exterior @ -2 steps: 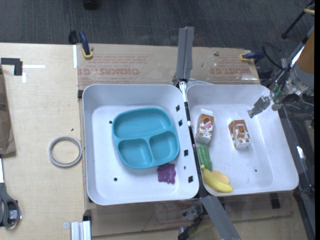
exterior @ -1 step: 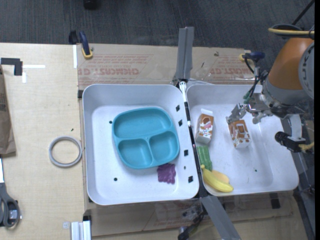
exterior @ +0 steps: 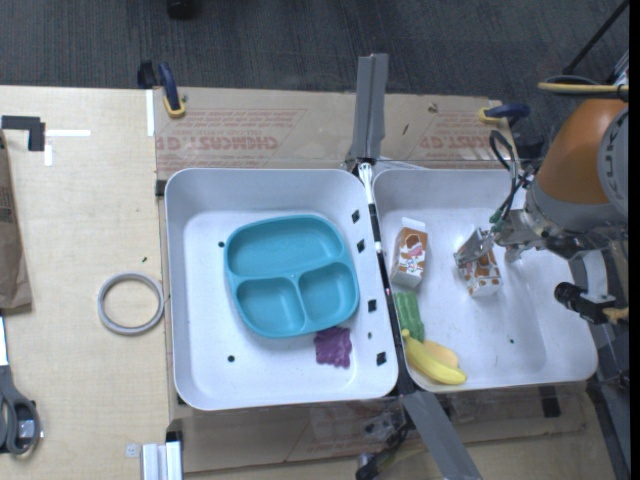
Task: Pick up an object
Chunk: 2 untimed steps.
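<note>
My gripper point(exterior: 474, 252) reaches in from the right and sits low over the middle of the right bin point(exterior: 560, 358). Its tip is right against a small brown and white carton point(exterior: 487, 276), which stands tilted just below and to the right of it. I cannot see whether the carton is gripped. In the same bin a white and orange snack box point(exterior: 411, 256) lies by the left wall, with a green object point(exterior: 409, 316) under it and a yellow banana point(exterior: 436, 362) at the front left corner.
The left bin point(exterior: 195, 268) holds a teal divided plate point(exterior: 290, 278) and purple grapes point(exterior: 334, 346). On the wooden bench to the left lie a grey tape ring point(exterior: 130, 302) and scissors point(exterior: 15, 423). A grey post point(exterior: 369, 108) rises behind the bins.
</note>
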### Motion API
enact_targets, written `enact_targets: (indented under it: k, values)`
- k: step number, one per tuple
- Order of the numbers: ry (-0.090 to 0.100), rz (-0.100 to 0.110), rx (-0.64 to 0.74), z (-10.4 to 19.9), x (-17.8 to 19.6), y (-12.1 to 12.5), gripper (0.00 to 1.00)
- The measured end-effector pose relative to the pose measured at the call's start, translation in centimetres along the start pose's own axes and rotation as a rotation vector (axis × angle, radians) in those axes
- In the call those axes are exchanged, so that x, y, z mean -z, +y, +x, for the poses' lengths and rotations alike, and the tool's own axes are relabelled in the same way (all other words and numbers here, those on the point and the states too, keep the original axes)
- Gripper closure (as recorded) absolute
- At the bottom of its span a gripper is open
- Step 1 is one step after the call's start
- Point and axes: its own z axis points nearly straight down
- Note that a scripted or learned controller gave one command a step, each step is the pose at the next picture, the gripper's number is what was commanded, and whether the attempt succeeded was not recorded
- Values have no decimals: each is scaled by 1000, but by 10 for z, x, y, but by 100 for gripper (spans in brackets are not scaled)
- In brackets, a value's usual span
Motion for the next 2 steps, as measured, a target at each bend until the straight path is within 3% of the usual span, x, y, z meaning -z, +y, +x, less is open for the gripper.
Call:
enact_targets:
  k: [1, 2]
  values:
    - [0, 1, 69, 12, 0, -20, 0]
    - [0, 0, 66, 11, 9, -20, 100]
